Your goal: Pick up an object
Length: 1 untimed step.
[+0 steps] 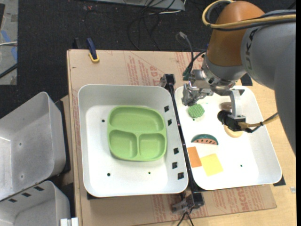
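Note:
The right bin (263,168) holds several small objects. A green bumpy piece (196,111) lies near its back left corner. In front of it are a watermelon slice (205,140), an orange rectangle (194,156) and a yellow square (211,164). A tan round piece (233,132) sits to the right, partly hidden by a black part of the arm. My gripper (192,97) hangs over the bin's back left, just behind and above the green bumpy piece. I see nothing held in it.
The left bin (94,173) holds a green divided plate (137,133). A black divider with clips (175,131) runs between the bins. The bulky grey and orange arm (235,36) covers the right bin's back edge. Grey tubs (28,140) stand at the far left.

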Each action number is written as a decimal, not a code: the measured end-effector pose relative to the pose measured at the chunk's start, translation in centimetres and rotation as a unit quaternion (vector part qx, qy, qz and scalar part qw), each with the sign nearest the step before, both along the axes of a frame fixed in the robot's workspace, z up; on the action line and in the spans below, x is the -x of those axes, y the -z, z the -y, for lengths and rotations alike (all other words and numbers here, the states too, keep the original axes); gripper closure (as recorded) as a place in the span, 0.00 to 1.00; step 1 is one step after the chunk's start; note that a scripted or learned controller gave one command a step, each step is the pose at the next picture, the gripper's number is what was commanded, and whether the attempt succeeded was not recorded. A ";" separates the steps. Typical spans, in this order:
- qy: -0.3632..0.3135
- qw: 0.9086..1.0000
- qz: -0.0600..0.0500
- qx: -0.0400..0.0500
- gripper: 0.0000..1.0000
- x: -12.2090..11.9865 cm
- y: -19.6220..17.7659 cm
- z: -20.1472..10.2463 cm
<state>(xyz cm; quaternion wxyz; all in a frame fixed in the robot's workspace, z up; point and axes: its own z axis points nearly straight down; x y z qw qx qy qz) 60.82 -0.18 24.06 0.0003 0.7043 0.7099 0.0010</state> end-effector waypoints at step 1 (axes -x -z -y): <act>0.000 1.000 0.000 0.000 1.00 -0.4 -0.4 -5.3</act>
